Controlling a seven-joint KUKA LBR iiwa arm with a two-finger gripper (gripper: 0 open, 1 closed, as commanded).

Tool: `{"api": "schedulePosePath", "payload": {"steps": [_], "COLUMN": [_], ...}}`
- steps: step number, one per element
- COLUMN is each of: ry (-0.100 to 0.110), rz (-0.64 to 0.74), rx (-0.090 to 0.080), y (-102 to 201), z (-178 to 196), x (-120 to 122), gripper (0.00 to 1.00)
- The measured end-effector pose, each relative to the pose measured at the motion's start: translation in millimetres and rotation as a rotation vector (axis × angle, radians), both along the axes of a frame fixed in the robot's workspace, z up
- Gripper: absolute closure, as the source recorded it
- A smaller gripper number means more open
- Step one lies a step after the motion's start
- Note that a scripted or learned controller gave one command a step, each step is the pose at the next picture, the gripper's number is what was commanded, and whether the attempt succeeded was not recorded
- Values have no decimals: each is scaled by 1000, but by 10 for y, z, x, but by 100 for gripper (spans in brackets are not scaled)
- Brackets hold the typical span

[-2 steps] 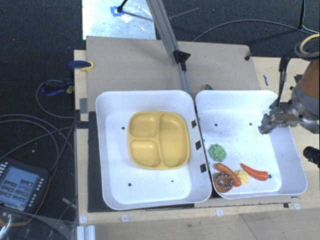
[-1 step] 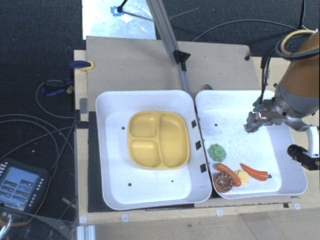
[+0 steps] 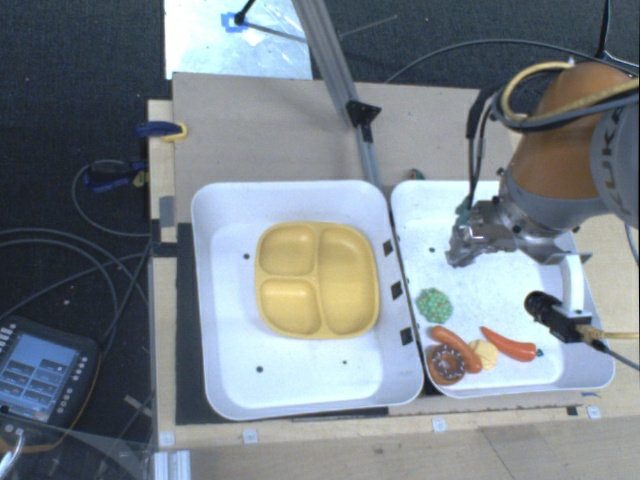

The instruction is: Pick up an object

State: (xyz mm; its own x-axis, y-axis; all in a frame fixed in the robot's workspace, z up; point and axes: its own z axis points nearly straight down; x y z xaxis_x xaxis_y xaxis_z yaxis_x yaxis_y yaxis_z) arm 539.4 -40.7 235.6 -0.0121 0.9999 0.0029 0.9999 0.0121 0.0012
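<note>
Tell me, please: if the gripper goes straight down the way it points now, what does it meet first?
Probably the bare white floor of the right bin. The gripper hangs above its upper part; the green toy lies nearer the camera, seemingly off that line, though depth is unclear.

Two white bins (image 3: 215, 298): the left holds one yellow plate (image 3: 318, 278); the right holds one green ball (image 3: 435, 304), two sausages (image 3: 508, 344), one doughnut (image 3: 445, 365).

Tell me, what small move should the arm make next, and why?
Probably a short move toward the near end of the right bin: the hand hangs over bare floor, while the green ball, sausage and chili lie closer to the camera.
</note>
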Motion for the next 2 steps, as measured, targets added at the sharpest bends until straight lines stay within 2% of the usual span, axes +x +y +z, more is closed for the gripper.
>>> {"api": "schedulePosePath", "payload": {"steps": [2], "ry": [1], "rz": [-1], "rx": [0], "y": [1006], "z": [-104], "x": [-91], "gripper": [100]}}
